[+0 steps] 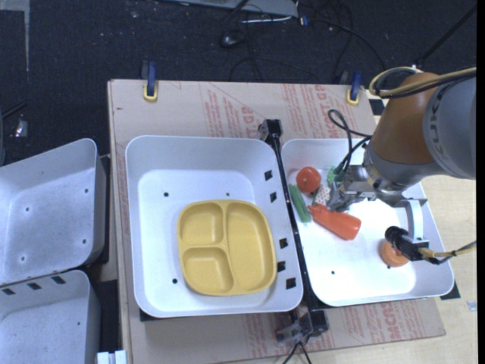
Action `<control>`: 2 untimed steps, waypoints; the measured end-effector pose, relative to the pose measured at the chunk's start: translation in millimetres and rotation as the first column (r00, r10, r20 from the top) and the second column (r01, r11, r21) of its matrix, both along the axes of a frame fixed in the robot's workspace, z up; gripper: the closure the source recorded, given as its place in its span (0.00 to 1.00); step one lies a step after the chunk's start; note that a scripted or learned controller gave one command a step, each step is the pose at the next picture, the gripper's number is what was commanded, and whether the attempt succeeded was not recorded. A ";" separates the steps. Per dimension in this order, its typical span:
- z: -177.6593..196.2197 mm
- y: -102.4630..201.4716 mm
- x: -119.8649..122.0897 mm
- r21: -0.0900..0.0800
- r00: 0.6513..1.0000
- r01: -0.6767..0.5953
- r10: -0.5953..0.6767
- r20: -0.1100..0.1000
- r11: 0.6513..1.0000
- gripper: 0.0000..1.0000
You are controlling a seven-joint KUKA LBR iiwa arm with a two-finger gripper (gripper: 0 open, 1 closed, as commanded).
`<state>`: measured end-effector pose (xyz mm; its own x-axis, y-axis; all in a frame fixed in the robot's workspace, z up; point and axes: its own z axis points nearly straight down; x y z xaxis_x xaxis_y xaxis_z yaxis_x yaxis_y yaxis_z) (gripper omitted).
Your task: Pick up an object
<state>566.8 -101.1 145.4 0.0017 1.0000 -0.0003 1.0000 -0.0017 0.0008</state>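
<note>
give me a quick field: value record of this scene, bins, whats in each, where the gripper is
left bin: holds a yellow divided plate, three compartments
right bin: holds a red tomato, a green piece, an orange carrot and a small orange object
gripper: low over the right bin, just above the carrot's left end
grip: too hidden to tell
arm: reaches in from the right, orange band above the wrist
bench: brown board under both bins
</note>
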 end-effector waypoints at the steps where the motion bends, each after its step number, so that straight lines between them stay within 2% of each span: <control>1: 44.7 1.0 -5.2 -0.001 1.000 -0.003 0.003 0.004 1.000 1.00; 2: 57.0 1.1 -4.5 0.000 1.000 -0.003 0.003 0.002 1.000 1.00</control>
<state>562.3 -100.0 202.4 -0.0015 1.0000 -0.0005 1.0000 0.0015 0.0023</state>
